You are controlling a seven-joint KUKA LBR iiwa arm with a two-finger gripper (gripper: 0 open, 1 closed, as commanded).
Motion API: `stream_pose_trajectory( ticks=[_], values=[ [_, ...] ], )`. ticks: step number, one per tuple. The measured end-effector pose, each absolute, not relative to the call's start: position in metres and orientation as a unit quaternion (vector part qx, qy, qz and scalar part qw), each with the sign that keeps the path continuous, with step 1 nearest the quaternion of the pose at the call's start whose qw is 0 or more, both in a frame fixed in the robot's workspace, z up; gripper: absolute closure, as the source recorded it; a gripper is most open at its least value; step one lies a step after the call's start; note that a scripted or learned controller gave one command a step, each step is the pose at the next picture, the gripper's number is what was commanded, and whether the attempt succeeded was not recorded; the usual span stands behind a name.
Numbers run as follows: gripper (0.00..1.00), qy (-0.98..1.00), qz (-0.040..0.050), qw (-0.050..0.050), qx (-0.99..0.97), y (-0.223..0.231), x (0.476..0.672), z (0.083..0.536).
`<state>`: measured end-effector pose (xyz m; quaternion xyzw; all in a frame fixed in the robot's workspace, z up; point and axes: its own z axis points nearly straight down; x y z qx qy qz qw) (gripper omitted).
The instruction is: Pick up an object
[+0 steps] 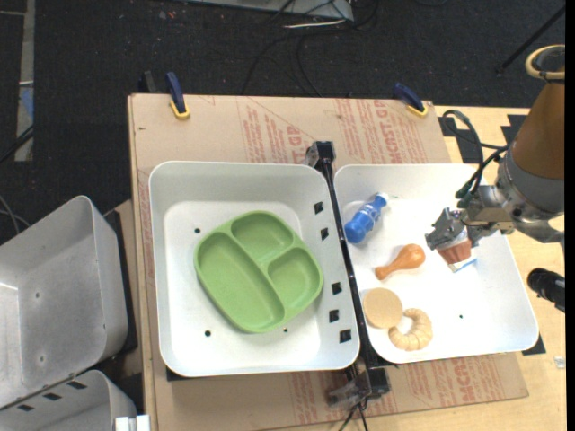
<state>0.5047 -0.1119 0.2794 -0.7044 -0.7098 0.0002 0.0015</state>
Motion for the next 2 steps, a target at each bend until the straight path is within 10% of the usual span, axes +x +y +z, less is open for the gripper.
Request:
stream_pose_trajectory(
  ticks=[2],
  values=[
    [1.0,-0.71,-0.0002,0.001,-0.704,0.006,0.501,0.269]
  ],
)
